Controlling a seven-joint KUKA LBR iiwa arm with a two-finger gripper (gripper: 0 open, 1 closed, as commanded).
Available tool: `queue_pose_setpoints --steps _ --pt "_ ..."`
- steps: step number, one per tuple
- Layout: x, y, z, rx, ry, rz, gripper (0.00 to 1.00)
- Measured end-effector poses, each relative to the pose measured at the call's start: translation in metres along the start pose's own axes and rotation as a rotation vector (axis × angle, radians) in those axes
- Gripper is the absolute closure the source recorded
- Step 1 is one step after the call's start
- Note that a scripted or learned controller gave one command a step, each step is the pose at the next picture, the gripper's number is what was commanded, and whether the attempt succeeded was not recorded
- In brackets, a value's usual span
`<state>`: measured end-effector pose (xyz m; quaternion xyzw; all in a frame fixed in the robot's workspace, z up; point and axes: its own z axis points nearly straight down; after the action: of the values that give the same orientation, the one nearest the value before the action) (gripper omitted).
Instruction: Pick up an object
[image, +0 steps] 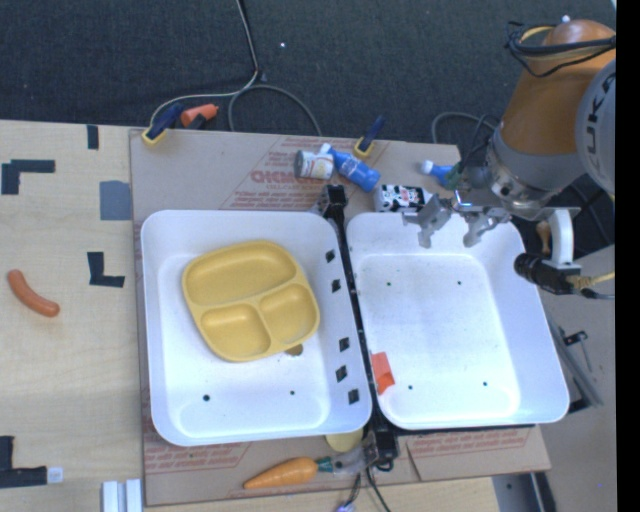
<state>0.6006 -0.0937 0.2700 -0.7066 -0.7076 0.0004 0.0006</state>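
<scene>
On the bench, yellow plate (251, 299) lies well left of open fingers (427, 228)

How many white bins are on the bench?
2. The left shallow white plastic bin holds a yellow three-compartment plate; the right shallow white plastic bin sits beside it, with the pincer above its far edge.

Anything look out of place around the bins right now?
Yes. A carrot lies off the bins at the near edge, a sausage sits far left on the bench, and bottles lie behind. The yellow plate sits askew in the left bin.
</scene>
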Motion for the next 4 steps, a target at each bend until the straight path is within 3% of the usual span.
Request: queue_pose_setpoints --steps 1,2,3,4 --pt "-0.007 -0.032 0.144 0.015 0.001 0.003 0.0" --pt "0.053 0.022 0.082 -0.008 0.001 -0.007 0.0" --pt "-0.028 0.069 0.117 -0.003 -0.003 0.004 0.0" --pt "0.052 -0.054 0.085 0.008 0.003 -0.002 0.0"
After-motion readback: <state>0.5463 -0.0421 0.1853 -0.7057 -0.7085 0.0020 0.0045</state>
